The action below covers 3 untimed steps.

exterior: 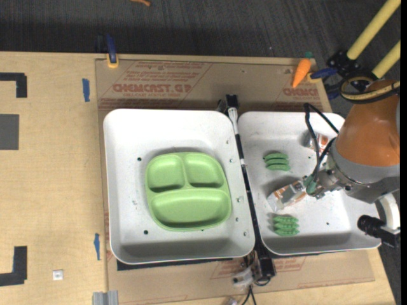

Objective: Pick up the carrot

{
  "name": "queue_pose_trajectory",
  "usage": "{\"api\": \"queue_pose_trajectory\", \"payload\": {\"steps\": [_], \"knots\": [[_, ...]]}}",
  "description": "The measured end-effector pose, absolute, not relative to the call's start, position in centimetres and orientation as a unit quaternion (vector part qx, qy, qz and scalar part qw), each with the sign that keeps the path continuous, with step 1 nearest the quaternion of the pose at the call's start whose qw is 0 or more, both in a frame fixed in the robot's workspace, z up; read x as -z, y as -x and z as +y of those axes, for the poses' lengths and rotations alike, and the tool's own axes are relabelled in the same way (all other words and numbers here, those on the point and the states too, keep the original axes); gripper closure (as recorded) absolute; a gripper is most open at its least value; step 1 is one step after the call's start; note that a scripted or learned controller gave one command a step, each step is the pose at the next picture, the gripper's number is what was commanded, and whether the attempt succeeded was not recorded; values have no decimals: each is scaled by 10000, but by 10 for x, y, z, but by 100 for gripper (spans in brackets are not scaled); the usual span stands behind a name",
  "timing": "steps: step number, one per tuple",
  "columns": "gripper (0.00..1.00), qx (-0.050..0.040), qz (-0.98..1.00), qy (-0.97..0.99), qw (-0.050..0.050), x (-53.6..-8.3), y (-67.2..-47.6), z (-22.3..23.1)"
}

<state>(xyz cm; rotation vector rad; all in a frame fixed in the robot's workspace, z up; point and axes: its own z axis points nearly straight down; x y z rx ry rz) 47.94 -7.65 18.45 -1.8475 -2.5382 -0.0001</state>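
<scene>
Gripper (289, 193) low over the right bin's (331, 234) middle; pincer state cannot be told.
Orange at its tip is probably the carrot (295, 196); centre on it, then lift straight.

Even overhead light, soft shadows, slight blur

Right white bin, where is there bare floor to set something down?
In the right white bin, bare patches lie along the far wall above the upper green ridged piece, and at the near right corner, right of the lower green ridged piece. The middle is crowded: the tool sits between those pieces.
</scene>
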Motion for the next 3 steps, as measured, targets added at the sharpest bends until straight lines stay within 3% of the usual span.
{"api": "queue_pose_trajectory", "payload": {"steps": [1,3], "knots": [[0,52,-7830,6220,-29,-122,-505,-114],[0,63,-7018,7123,-61,-117,-502,-117]]}}
